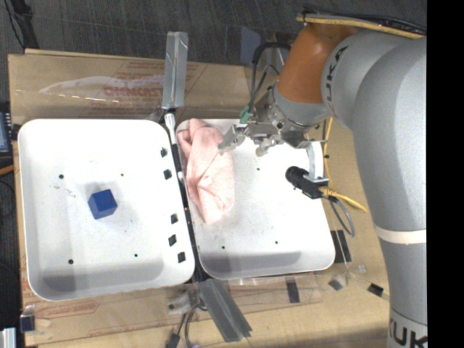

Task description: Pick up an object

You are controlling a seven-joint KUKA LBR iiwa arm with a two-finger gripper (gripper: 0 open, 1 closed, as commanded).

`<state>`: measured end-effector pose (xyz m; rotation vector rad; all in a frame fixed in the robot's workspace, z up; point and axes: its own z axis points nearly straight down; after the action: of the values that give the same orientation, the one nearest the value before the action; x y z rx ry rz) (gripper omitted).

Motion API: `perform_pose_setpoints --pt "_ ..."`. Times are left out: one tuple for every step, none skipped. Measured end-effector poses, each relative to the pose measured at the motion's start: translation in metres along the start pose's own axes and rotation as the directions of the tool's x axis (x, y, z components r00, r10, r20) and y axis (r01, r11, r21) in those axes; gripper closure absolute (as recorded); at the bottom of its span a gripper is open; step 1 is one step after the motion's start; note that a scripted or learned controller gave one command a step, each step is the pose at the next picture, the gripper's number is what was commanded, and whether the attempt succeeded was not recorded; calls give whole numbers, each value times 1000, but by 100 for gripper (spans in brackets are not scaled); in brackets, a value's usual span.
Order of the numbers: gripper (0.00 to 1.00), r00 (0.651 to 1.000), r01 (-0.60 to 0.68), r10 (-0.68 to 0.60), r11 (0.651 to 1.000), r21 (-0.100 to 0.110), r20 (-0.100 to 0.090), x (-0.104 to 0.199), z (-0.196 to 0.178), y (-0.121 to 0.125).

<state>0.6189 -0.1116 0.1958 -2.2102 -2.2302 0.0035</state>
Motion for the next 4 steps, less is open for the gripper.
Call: perform_pose_setpoints --pt "0 1000 27 -27 1000 -6 1 -48 102 26" --pt "0 967 254 -254 967 -3 1 -32 103 -9" --pt "0 944 330 -330 944 -4 4 8 103 -35" --pt "0 909 417 -417 909 -4 5 10 101 39"
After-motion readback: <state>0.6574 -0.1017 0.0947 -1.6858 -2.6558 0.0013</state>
